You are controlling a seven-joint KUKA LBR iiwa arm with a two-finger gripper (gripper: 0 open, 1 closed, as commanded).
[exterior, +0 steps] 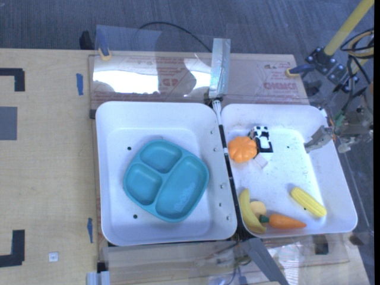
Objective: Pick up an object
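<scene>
The right bin (332, 177) holds several toys. An orange pumpkin (242, 149) lies near its left wall, touching a black-and-white toy (261, 139). A yellow corn cob (307, 201) lies at the right. A banana (249, 211) and an orange carrot (285, 221) sit along the front wall. My gripper (323, 136) hovers at the bin's right rim, apart from every toy, with nothing seen in it.
The left bin (113, 159) bears a blue divided plate (166, 180). A small white scrap (262, 163) lies below the pumpkin. A clear panel and a metal post (219, 67) stand behind the bins. Cables and a yellow pole (354, 18) crowd the upper right.
</scene>
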